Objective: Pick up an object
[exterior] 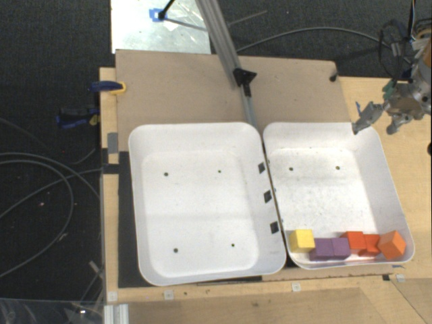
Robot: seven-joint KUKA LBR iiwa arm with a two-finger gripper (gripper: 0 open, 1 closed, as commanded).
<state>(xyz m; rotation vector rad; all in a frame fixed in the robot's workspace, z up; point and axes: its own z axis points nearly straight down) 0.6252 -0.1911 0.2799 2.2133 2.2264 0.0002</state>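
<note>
The gripper hangs at about 2 o'clock in the view, over the upper right corner of the right bin. Its two fingers are spread apart with nothing between them.

The objects all sit in a row along the right bin's near edge, at roughly 5 o'clock. From left to right there is a yellow block, a purple block touching it, a red-orange block just beside the purple one, and an orange block tilted against the bin's lower right corner. They lie well apart from the gripper, at the opposite end of the bin.

The left bin sits alongside, joined to the right one by three small black clips along their shared edge. Both bins rest on a tan tabletop. A blue clamp with a yellow tip grips the tabletop's edge at 10 o'clock. A grey pole slants in from 12 o'clock. No writing or labels can be read anywhere.
</note>
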